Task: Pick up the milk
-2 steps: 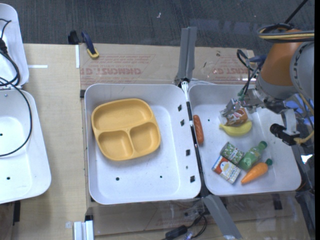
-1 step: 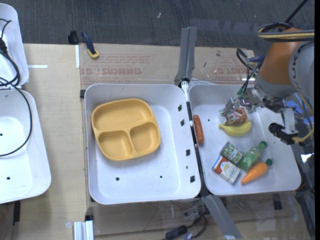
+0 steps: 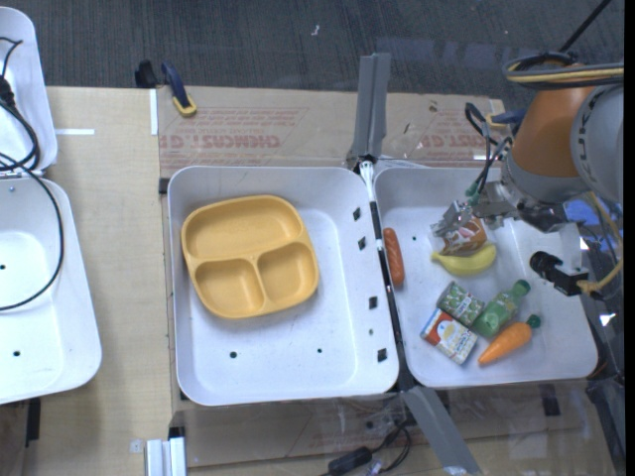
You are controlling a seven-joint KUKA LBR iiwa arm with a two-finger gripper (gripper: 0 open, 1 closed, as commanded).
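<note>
White right bin holds the milk, a small carton lying near its front edge.

Just beside the milk lie a green carton, a green bottle and a carrot; a banana and a sausage sit farther back. The hand is low over a crumpled packet above the banana, well apart from the milk; whether it grips anything I cannot tell. A yellow divided plate rests in the left bin.

A single fixed camera looks down at a slant on the bench, far enough back to take in the left bin, its neighbour and the floor beyond.
</note>
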